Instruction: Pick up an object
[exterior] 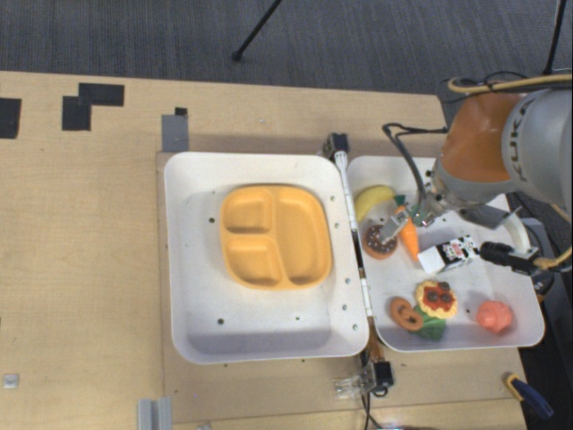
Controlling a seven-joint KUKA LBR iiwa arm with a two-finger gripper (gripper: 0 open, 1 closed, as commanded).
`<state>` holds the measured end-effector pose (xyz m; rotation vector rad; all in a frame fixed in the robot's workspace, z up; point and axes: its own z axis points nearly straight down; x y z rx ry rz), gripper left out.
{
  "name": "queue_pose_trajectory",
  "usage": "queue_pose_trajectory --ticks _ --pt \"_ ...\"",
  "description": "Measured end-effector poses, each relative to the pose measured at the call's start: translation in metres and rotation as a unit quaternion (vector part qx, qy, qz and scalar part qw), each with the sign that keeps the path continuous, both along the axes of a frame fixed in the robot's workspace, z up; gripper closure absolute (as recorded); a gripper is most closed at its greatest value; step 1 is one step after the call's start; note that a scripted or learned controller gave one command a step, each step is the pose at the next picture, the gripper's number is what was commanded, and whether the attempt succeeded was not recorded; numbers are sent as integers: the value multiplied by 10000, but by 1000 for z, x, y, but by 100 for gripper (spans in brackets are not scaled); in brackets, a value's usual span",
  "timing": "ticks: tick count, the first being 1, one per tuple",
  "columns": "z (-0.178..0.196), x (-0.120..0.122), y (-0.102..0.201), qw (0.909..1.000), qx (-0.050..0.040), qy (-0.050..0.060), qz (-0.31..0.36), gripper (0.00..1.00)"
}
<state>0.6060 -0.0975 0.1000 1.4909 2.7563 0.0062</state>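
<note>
The desk (81, 240) carries two white bins side by side, and the arm (501, 146) reaches in from the right, bent down over the nearer one. That makes sense, since this is where the pickable things are. The left bin (192, 330) holds only a yellow divided plate (273, 236), lying flat in its middle and well apart from the arm. It is broad and shallow and would probably be awkward to grip. The right bin (474, 280) holds a scatter of small toy foods. A banana (374, 201) lies at the far left corner, and a pink fruit (494, 316) sits near the front right. A pizza-like toy (436, 299) rests at the front with a brown pretzel (405, 313) just beside it. A chocolate donut (380, 241) lies by the left wall, and an orange carrot (411, 238) lies close to the donut's right. The pincer (407, 215) is low between the banana and the carrot, right above the carrot's upper end, so the carrot or the donut is the likely target. From this slant I cannot tell whether the pincer is released or clenched, and nothing can be seen gripped in it. The things there are crowded, so a descent risks nudging a neighbour instead of catching one piece cleanly.
</note>
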Motion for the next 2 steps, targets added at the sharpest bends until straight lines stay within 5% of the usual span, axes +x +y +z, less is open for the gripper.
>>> queue_pose_trajectory --ticks 1,2 --pt "-5 -13 -1 9949 19 -37 -1007 0" --pt "7 -10 2 9950 41 -73 -992 100"
